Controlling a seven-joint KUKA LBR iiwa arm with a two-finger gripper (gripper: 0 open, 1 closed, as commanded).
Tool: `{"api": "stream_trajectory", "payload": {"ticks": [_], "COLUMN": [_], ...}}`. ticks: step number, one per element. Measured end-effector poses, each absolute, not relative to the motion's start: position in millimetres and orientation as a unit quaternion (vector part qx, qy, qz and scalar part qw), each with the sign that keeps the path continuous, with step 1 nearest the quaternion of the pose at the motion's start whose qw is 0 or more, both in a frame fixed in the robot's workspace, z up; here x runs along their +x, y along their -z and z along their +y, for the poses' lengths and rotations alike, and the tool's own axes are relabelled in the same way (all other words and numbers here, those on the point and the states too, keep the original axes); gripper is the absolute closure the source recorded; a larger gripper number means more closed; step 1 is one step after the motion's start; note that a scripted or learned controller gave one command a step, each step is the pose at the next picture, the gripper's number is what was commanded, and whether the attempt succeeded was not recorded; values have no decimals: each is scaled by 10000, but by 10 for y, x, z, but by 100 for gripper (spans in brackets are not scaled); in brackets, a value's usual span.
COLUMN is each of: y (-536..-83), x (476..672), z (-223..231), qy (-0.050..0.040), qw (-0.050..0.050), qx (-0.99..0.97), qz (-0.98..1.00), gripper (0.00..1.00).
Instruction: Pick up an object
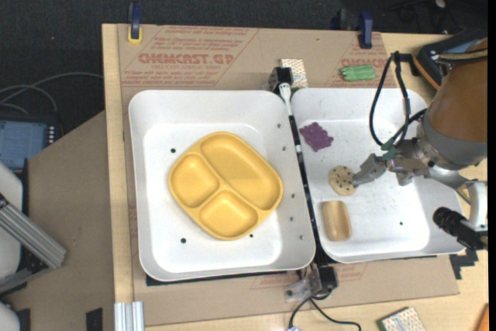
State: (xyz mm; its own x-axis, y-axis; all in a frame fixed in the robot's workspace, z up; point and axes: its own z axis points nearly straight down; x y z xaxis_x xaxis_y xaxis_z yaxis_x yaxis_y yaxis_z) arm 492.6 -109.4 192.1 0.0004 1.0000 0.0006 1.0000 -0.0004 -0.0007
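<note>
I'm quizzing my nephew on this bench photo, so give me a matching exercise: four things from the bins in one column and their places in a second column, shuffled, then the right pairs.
Things:
1. yellow divided plate
2. purple piece
3. round tan disc
4. tan block

Places:
A. right bin, near edge, by the divider
B. middle of the left bin
C. right bin, far part, near the divider
D. right bin, just left of the gripper

Pairs: 1-B, 2-C, 3-D, 4-A
</note>
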Motion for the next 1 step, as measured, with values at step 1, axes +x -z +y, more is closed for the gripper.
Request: {"api": "stream_trajectory", "payload": {"ticks": [1], "y": [-799], "x": [5551], "z": [-952], "qy": [12], "qw": [-18], "qx": [-7063], "qz": [-7079], "gripper": [0]}}
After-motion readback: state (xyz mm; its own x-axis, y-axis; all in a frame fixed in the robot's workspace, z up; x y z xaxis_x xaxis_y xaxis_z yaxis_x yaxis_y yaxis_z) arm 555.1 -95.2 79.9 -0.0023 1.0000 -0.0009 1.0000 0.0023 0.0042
